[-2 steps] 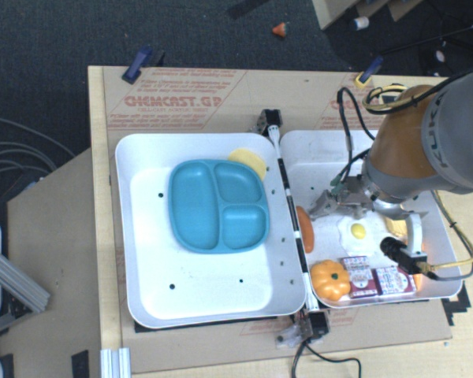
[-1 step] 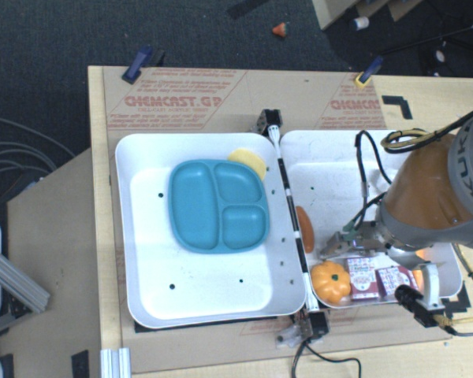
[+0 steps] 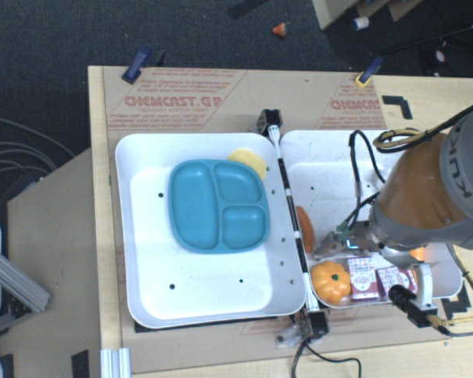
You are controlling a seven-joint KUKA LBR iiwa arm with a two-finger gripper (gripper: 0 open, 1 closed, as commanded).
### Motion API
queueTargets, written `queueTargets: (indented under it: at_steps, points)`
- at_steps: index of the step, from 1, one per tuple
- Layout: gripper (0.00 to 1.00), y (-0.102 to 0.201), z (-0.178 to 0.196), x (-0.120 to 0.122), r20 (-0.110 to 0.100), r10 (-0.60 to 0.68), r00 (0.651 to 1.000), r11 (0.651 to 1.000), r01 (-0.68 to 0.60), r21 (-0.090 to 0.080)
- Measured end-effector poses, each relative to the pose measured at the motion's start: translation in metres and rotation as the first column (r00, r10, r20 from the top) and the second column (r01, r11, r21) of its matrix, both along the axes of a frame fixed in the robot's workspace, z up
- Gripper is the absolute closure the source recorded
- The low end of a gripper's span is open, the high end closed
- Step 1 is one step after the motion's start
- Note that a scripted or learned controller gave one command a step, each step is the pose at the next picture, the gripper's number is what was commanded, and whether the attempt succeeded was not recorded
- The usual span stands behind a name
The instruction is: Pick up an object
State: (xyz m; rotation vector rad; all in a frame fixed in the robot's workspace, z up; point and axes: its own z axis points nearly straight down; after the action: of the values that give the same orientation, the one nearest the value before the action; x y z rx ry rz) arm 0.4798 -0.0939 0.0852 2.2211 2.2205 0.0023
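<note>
Orange pumpkin, round, ribbed, glossy, beside flat printed packet.

A teal divided tray, with one long compartment and two smaller ones, lies flat in the left bin, toward its far side. A pale yellow rounded object sits just beyond the tray's far right corner, touching it. In the right bin, a small orange pumpkin rests in the near left corner. A reddish-orange elongated item lies along the left wall, just beyond the pumpkin. A flat printed packet lies right beside the pumpkin.
</note>
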Motion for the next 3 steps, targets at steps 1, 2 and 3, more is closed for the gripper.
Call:
queueTargets:
  at_steps: [1,2,3]
  points:
    - [0.00,0.001,0.000,0.000,0.001,-0.001,1.000,1.000,0.001,-0.001]
    - [1.00,0.000,0.010,0.001,0.005,-0.003,1.000,1.000,0.003,-0.004]
    - [1.00,0.036,0.132,0.000,-0.001,0.001,1.000,1.000,-0.001,0.000]
